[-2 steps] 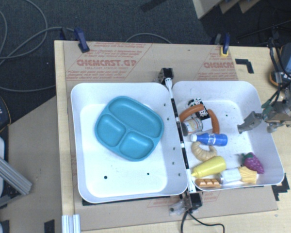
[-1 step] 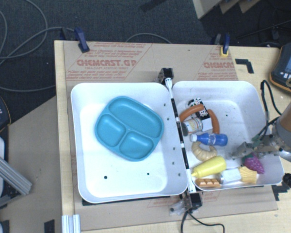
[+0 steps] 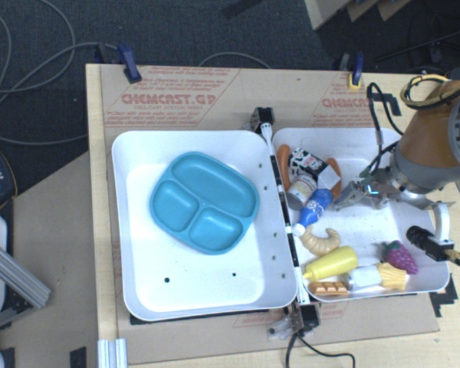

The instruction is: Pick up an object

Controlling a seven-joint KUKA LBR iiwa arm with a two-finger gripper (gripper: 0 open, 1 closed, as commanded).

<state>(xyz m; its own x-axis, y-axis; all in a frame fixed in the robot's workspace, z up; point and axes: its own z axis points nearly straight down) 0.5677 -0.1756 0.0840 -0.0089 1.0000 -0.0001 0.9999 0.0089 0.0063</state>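
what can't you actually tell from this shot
- Gripper, camera view: too small and dark over the right bin to tell open from shut, or whether it touches anything.
- Arm: cut off by the right edge.
- Items under the blue bottle and cow-patterned toy: piled together, partly hiding each other.
- Small item beside the yellow bottle: too small to identify.

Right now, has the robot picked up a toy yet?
Not yet. Done: the arm has reached over the right bin, and its claw sits low beside the blue bottle. In hand: nothing that I can see. Left: grabbing and lifting a toy; the croissant and grapes lie untouched.
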